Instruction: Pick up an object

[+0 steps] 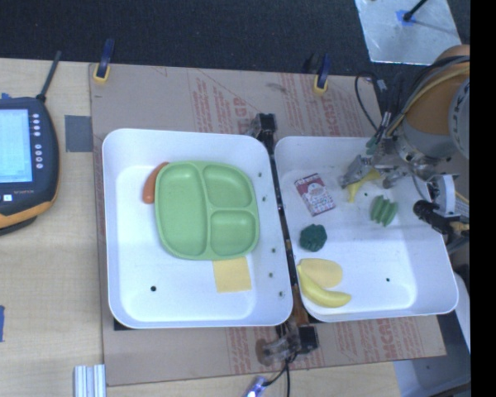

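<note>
On the far left of the table (50, 304) sits the teach pendant (12, 164), well out of your way. The left bin (120, 304) carries a green divided plate (207, 209) with an orange piece (150, 184) tucked at its left edge and a yellow square (232, 275) touching its near edge; leave all that alone.

Your work is in the right bin (430, 300). Reading across it: a small red-and-white packet (314, 194), a dark green lump (313, 237) below it, a yellow banana-like piece (321, 281) near the front wall, then a ribbed green object (383, 212) further right. The gripper (365, 172) hangs over the back of this bin, and a small yellow thing (355, 191) lies just under its tip. You cannot tell from here whether the fingers are spread or pressed together, nor whether they touch that yellow thing.

If you go for the yellow thing, I judge you should come straight down and centre over it before closing. Keep clear of the packet and the ribbed object, both near. Lift slowly and check the catch.
</note>
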{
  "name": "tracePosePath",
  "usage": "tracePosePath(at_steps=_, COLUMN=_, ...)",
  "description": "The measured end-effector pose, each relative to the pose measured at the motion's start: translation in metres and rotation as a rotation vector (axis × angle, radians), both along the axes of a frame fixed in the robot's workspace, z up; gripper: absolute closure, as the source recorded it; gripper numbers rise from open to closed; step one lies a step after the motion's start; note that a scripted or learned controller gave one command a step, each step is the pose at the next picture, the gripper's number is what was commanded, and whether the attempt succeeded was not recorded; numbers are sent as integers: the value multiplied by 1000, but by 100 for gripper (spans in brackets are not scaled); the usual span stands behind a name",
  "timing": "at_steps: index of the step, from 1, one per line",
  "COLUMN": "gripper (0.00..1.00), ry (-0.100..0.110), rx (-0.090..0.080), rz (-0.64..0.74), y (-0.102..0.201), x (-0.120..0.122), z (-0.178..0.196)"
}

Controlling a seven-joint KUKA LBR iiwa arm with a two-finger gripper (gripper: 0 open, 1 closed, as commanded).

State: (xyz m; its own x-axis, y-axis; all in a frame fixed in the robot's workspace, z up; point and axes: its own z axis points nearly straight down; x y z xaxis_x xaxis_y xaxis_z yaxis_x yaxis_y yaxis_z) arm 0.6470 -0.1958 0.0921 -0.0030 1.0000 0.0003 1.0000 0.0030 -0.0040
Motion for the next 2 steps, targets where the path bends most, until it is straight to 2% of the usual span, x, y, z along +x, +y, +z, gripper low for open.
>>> tracePosePath(at_steps=2, gripper=0, ry=-4, rx=-1, rz=2, y=2, x=10, z=0)
